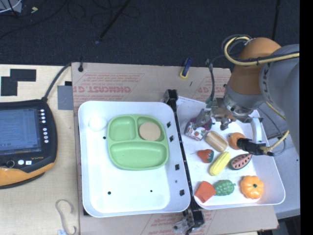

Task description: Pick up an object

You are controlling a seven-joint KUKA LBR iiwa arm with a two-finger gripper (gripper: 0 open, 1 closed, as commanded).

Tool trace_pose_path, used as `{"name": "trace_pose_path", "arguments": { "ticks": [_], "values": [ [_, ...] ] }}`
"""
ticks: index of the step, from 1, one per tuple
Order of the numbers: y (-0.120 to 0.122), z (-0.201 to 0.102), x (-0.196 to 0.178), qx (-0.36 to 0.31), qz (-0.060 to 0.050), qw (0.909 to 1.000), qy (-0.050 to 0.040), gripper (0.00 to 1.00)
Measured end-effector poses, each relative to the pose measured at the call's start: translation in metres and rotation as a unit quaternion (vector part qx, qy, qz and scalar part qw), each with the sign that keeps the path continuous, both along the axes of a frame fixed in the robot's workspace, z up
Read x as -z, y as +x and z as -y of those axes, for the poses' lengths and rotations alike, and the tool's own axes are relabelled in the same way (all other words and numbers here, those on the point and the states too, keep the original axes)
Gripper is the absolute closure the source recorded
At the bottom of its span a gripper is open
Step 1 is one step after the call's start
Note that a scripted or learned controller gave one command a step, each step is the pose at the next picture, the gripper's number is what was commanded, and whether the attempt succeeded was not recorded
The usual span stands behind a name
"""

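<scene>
Approach step: the gripper point(211, 115), fingers' state impossible to tell, hovers at the upper left of the right bin point(274, 180) above a crumpled packet point(195, 130); next move, judged, is descent and closure on it.

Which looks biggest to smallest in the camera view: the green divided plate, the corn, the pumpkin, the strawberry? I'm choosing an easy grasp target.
1. green divided plate, by far the largest
2. corn and pumpkin: similar overall, the corn longer and the pumpkin rounder, so unranked
3. strawberry, the smallest
</scene>
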State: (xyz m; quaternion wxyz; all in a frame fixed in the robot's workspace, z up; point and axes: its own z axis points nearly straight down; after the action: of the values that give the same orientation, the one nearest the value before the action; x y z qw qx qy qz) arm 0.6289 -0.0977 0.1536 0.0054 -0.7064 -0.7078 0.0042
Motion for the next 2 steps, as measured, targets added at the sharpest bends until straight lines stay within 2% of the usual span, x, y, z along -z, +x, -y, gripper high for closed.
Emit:
{"name": "trace_pose_path", "arguments": {
  "ticks": [1,2],
  "values": [
    [-0.004,-0.006,0.05,0.0,0.0,1.0,0.0005,0.0],
    [-0.001,-0.007,0.064,0.0,0.007,1.0,-0.0012,0.0]
  ]
}}
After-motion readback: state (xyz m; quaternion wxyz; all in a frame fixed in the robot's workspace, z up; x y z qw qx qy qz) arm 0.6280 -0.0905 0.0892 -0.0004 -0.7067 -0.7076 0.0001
